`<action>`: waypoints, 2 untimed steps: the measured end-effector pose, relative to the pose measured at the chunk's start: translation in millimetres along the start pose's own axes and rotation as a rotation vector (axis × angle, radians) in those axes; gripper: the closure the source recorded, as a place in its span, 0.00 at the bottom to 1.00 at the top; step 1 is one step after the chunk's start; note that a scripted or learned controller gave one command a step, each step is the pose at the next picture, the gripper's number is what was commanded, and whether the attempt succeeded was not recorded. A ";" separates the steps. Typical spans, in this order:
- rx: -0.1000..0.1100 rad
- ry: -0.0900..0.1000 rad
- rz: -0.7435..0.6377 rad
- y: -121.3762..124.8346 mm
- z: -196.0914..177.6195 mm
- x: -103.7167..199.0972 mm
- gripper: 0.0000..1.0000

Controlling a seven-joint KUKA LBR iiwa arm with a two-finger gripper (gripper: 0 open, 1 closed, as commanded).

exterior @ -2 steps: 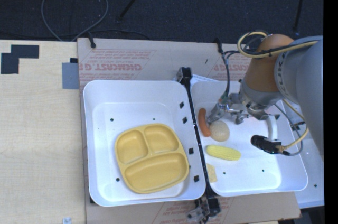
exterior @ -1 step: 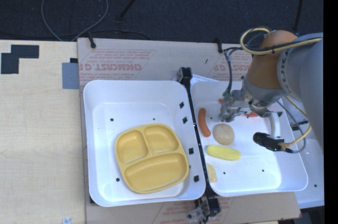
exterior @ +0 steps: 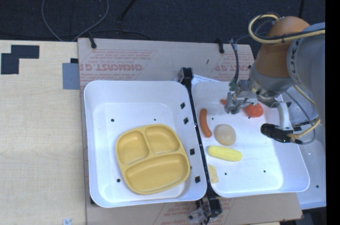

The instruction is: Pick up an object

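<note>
My gripper [exterior: 232, 106] hangs low over the far part of the right bin [exterior: 276, 176]. A red-orange object [exterior: 255, 110] lies just to its right, partly hidden by the wrist, and a small red bit [exterior: 223, 102] shows at its left. In front of the gripper rest an orange sausage [exterior: 204, 122], a round beige item [exterior: 225, 135] and a yellow corn cob [exterior: 224, 153]. A pale yellow wedge [exterior: 212, 173] sits by the bin's near left wall.
The left bin [exterior: 101, 107] holds a yellow divided plate [exterior: 153, 158]. A black divider [exterior: 193, 133] separates the bins. The arm's orange band [exterior: 276, 49] and cables rise at the right, with a black fitting [exterior: 275, 132] over the right bin.
</note>
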State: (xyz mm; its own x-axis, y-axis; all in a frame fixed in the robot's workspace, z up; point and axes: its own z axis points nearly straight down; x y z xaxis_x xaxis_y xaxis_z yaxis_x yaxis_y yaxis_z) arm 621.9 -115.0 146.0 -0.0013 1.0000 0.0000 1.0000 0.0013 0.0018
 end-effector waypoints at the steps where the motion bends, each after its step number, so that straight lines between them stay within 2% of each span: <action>1: 0.000 0.000 -0.001 -4.5 -44.8 3.3 1.00; 2: -0.001 0.000 -0.001 -4.2 -101.5 12.3 1.00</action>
State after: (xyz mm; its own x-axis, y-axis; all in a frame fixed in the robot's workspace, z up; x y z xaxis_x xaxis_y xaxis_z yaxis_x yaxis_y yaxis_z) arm 617.5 -102.7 247.5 -0.0018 1.0000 -0.0002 1.0000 0.0018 0.0031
